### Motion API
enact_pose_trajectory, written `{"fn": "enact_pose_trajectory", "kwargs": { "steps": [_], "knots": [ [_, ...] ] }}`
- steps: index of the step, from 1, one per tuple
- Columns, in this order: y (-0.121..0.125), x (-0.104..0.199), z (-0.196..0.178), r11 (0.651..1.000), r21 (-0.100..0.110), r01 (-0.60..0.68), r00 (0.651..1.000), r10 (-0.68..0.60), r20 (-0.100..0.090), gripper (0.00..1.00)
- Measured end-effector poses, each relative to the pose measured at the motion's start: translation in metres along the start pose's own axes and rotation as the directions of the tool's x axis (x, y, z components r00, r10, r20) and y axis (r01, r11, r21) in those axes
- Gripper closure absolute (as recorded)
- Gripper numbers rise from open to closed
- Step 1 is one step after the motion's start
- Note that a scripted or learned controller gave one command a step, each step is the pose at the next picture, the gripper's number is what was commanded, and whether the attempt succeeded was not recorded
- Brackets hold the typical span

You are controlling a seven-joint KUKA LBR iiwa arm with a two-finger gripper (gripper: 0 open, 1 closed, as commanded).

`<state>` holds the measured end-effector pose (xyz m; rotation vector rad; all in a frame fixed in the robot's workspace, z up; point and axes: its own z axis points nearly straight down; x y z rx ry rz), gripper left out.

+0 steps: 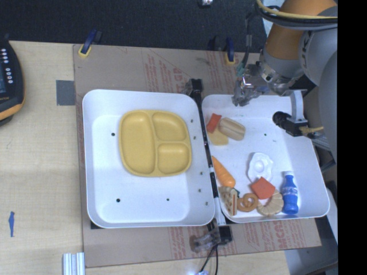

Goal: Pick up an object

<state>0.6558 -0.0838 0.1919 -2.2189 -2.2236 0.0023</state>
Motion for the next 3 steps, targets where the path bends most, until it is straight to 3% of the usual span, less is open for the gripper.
{"fn": "enact_pose_trajectory", "kwargs": {
  "steps": [1, 3],
  "knots": [
    [0.001, 0.002, 0.000, 1.000, 0.003, 0.004, 1.000, -0.004, 0.000, 0.00],
    [0.000, 0.075, 0.000, 1.000, 0.006, 0.002, 1.000, -0.002, 0.000, 0.00]
  ]
}}
